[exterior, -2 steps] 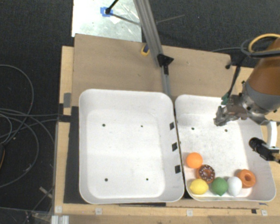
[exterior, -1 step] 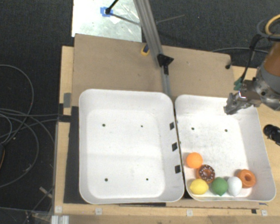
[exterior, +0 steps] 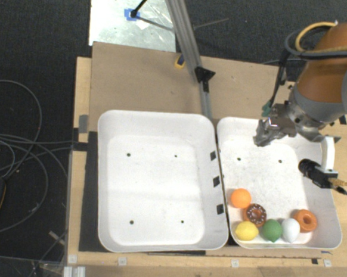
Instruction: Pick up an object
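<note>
Several small objects lie along the near edge of the right bin (exterior: 260, 171): an orange ball (exterior: 240, 198), a brown sprinkled doughnut (exterior: 255, 213), a yellow ball (exterior: 246, 231), a green ball (exterior: 271, 230), a white egg-like piece (exterior: 290, 229) and an orange ring (exterior: 305, 220). My gripper (exterior: 263, 138) hangs over the far part of the right bin, well away from these objects. Nothing shows between its fingers.
The left bin (exterior: 152, 181) sits beside the right one, joined by black clips at the shared rim. A grey pole (exterior: 187, 40) slants across the back of the bench. Cables lie on the floor at the left.
</note>
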{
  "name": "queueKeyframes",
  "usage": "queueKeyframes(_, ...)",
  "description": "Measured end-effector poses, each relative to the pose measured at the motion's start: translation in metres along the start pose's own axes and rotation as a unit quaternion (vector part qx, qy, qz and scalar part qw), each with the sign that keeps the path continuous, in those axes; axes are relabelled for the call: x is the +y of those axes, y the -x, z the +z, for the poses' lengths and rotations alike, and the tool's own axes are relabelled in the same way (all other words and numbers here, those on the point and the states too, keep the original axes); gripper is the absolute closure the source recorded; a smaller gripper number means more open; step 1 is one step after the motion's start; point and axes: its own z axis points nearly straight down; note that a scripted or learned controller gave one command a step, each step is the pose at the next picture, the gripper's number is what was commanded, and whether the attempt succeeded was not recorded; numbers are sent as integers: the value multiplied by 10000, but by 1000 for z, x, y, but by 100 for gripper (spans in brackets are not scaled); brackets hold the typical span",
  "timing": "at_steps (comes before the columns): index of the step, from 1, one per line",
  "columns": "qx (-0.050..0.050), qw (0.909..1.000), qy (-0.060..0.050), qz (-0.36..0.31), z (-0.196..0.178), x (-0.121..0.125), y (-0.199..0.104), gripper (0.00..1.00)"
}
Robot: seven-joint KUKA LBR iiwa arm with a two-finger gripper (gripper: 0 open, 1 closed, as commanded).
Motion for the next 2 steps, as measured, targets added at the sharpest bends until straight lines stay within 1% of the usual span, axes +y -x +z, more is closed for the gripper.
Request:
queueKeyframes(1,-3,10000,-5,6,8,-12,-42,100)
queueKeyframes(2,2,10000,-5,-2,24,-22,-94,100)
